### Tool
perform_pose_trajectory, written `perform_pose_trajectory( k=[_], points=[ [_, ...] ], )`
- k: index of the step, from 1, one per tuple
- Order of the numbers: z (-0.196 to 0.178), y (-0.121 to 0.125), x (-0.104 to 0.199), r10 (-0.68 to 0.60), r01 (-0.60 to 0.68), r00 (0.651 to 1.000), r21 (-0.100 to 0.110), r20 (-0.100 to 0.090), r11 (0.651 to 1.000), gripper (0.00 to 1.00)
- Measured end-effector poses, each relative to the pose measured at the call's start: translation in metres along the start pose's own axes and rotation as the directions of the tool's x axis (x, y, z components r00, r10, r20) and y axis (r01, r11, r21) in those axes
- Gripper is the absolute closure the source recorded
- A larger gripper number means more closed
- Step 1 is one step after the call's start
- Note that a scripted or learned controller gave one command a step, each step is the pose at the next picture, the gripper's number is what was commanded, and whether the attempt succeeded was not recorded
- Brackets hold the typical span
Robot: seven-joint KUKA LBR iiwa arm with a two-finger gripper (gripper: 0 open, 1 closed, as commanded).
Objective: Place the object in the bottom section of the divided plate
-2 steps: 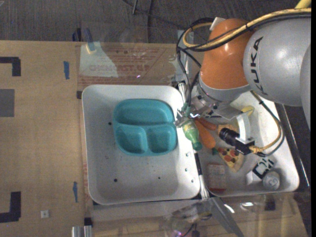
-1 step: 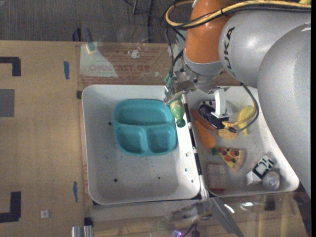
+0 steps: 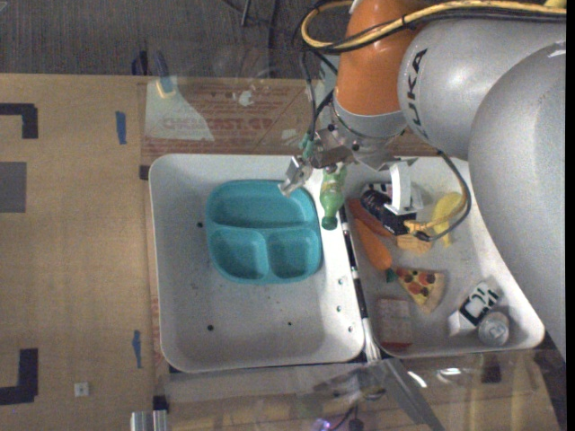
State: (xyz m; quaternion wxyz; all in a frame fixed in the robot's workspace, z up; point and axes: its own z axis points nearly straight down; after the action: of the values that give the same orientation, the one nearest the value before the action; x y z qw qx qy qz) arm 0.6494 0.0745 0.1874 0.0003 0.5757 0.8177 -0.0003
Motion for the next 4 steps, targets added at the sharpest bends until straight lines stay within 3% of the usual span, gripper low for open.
perform_pose_trajectory(
  k=[1, 2, 3, 4],
  points=[
    [-0.0087, 0.0016, 0.0001, -0.003, 0.003, 1.000, -0.001, 0.001, 1.000, 1.00],
    [-0.0085, 0.0016, 0.0003, -0.003, 0.003, 1.000, -0.001, 0.001, 1.000, 0.00],
    [-0.0172, 0.0032, 0.0001, -0.006, 0.006, 1.000, -0.002, 0.002, 1.000, 1.00],
    [-0.0170, 0.0032, 0.0003, -0.007, 0.007, 1.000, -0.001, 0.002, 1.000, 0.00]
  ],
)
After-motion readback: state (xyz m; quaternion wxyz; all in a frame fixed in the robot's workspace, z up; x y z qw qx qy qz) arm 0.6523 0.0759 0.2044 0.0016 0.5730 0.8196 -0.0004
